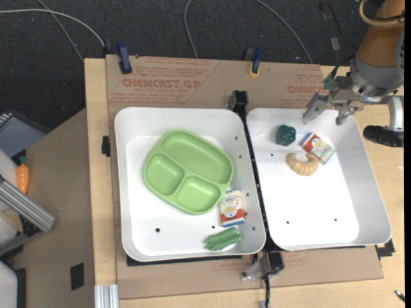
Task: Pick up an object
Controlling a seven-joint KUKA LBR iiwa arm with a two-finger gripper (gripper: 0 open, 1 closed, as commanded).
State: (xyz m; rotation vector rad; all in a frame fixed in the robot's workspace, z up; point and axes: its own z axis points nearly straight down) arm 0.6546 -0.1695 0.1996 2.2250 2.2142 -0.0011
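Two bins: a left bin (128, 191) and a right bin (359, 197), shallow and white, side by side on the surface (96, 172).
Left bin contents: a green divided plate (187, 171) near the middle; a small red-and-white carton (232, 208) just beside its lower right edge; a green pod-shaped item (223, 239) near the front wall.
Right bin contents: a dark green round object (286, 134), a red-and-white packet (318, 148) and a tan curved piece (304, 164), clustered in the far half; the packet touches the tan piece.
Arm: reaches in from the upper right, orange band above the wrist.
Jaws (328, 110): spread apart with nothing between them, above the right bin's far rim, near the dark green round object but apart from it.
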